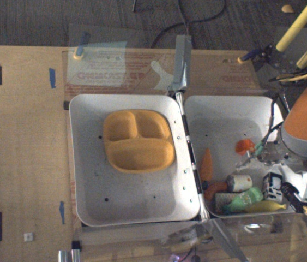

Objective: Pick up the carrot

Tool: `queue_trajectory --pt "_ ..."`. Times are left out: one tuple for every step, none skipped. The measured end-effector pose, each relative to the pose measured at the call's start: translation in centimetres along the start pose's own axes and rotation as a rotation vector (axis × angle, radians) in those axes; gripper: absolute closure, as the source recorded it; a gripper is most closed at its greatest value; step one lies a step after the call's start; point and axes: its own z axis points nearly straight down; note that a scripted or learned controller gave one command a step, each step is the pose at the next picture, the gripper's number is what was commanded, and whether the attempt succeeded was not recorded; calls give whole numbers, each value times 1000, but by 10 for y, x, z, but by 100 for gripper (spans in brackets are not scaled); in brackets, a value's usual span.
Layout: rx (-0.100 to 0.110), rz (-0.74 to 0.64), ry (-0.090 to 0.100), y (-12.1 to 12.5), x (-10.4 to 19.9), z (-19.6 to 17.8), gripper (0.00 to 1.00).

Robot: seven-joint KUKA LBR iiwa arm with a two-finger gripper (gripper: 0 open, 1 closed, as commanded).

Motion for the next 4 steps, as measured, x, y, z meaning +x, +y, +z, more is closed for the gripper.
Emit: queue_trajectory --pt "-10 134 -3 -9 61 17 0" --pt "-10 135 -3 -9 61 17 0" --pt "-14 138 -2 -8 60 6 100" --pt "2 410 -1 -34 142 -78 100"
